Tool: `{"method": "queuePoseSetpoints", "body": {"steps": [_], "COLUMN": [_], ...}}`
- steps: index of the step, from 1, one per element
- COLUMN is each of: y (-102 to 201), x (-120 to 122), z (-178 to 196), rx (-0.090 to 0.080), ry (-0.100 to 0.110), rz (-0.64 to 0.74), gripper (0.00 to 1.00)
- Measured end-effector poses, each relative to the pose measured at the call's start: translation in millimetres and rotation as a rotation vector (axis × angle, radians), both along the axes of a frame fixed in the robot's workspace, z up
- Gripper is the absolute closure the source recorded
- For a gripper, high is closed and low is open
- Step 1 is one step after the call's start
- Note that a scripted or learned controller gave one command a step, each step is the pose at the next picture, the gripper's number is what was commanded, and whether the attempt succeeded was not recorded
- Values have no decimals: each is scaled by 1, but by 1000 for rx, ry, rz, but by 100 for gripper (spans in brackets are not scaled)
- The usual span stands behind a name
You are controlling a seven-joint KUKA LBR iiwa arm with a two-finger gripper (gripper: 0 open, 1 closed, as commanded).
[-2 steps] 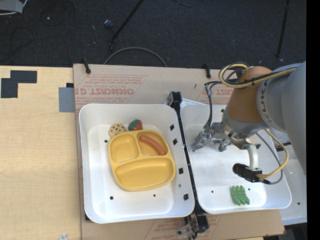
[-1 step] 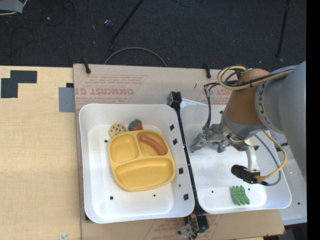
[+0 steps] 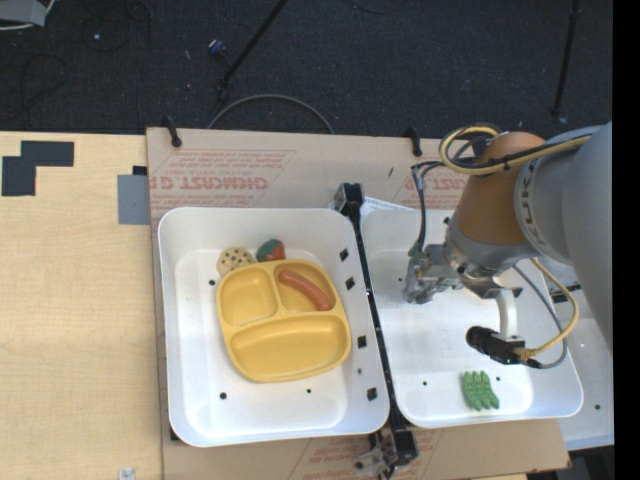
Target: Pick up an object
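hand (image 3: 422,286) low in right bin (image 3: 560,393), grip state unclear; green toy (image 3: 480,390) lies lengthwise up-down.

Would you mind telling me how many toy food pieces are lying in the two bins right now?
4. A sausage lies in the yellow tray's upper right compartment; a cookie and a tomato sit just above it; a green piece lies in the right bin. The arm may hide others.

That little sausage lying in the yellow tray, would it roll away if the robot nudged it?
Probably a little. The sausage looks round and smooth, so it may roll sideways or slip. But it lies in a walled compartment of the yellow tray, whose ridges would likely stop it. It looks like light toy food.
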State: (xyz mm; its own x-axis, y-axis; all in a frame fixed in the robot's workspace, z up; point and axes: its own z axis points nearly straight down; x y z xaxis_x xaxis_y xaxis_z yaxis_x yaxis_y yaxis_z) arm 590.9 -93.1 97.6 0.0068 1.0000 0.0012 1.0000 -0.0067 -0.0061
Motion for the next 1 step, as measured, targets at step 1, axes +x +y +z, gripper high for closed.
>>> {"method": "queuePoseSetpoints", "body": {"steps": [1], "y": [-2], "x": [-4], "z": [62], "rx": [-1], "ry": [-8], "rz": [0], "gripper": [100]}}
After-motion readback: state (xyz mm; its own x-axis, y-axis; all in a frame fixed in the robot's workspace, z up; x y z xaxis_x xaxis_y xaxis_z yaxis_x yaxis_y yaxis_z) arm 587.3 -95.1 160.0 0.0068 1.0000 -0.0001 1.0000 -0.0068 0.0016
